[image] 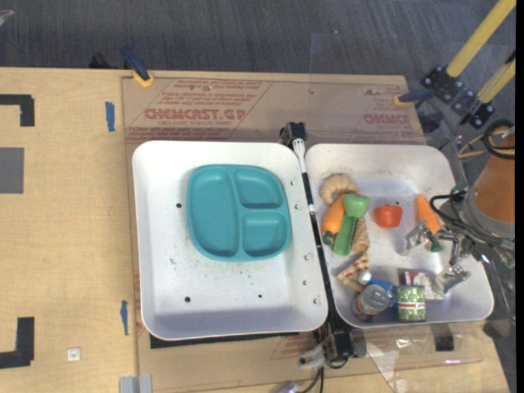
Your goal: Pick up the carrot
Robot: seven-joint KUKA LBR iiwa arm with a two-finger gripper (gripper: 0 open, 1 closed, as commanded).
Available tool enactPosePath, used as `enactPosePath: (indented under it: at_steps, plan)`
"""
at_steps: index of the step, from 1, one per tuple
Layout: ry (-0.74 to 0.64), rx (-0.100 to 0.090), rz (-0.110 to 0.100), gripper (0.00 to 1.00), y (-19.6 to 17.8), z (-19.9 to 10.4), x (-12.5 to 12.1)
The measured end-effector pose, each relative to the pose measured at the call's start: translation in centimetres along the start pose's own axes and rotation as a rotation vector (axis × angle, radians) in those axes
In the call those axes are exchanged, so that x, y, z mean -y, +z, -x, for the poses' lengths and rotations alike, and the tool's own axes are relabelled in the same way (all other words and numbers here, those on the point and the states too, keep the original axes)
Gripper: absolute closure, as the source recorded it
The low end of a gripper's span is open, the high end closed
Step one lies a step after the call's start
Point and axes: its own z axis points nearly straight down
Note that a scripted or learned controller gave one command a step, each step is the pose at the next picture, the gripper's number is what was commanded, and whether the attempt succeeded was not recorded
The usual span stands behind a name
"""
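A slim orange carrot lies near the right wall of the right bin. My gripper hovers just in front of it, toward the bin's near right corner. Its two metal fingers are spread apart, open, with nothing between them. The carrot's lower end sits close to the nearer finger, and I cannot tell whether they touch. The arm's orange band shows at the right edge.
The right bin also holds a croissant-like pastry, an orange piece beside a green one, a small red-orange item, a shell-like item and two cans. A teal divided plate sits in the left bin.
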Motion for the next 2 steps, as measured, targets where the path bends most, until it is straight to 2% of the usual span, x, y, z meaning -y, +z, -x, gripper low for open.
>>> enactPosePath:
  at_steps: [1,2]
  plan:
    - [0.378,-0.014,0.005,0.00,0.2,-0.8,1.5]
    - [-0.107,0.001,0.008,0.00,0.1,-1.6,0.3]
